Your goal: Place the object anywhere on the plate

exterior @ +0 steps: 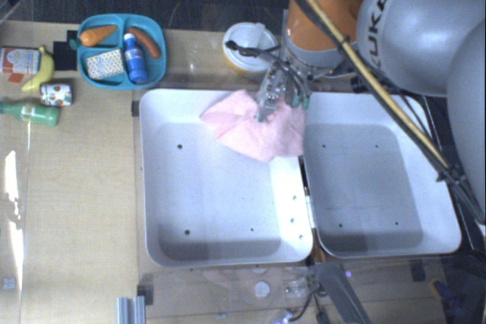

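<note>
Hand over a pink cloth at the bin's far edge

Hand (267, 104) hangs at about one o'clock of the left bin (163, 186), its fingertips down on a pink cloth (254, 129); whether they pinch it or how far they stand apart cannot be told. That cloth is pale pink, soft and crumpled, folded in loose creases, spread over the bin's far right corner and lapping onto the rim shared with the right bin (383, 186). White letters "KUKA" read on the grey arm (425, 26). At ten o'clock on the desk (76, 201), a blue divided plate (156, 49) holds toy food.
</note>
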Robot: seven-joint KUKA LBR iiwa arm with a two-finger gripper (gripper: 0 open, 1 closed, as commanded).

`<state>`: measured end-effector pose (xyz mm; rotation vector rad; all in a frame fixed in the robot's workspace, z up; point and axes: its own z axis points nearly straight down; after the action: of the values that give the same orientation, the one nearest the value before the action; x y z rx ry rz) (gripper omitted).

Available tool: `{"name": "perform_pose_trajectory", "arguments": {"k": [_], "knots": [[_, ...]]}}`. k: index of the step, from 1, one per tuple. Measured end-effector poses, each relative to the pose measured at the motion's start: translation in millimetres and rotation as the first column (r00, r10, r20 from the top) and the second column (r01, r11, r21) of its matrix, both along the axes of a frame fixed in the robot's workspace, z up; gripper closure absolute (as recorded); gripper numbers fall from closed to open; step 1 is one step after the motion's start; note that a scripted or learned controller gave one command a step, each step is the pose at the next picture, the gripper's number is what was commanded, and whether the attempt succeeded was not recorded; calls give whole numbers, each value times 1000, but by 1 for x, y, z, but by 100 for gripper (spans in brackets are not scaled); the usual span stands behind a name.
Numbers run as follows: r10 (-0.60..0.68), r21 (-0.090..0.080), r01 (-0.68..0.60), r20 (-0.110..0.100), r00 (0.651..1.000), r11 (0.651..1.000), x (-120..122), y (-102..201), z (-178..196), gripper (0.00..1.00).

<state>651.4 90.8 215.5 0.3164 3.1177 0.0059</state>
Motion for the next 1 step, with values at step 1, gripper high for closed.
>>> {"name": "perform_pose_trajectory", "arguments": {"k": [1], "knots": [[204,-1,-204,2,979,979,10,51,9,100]]}}
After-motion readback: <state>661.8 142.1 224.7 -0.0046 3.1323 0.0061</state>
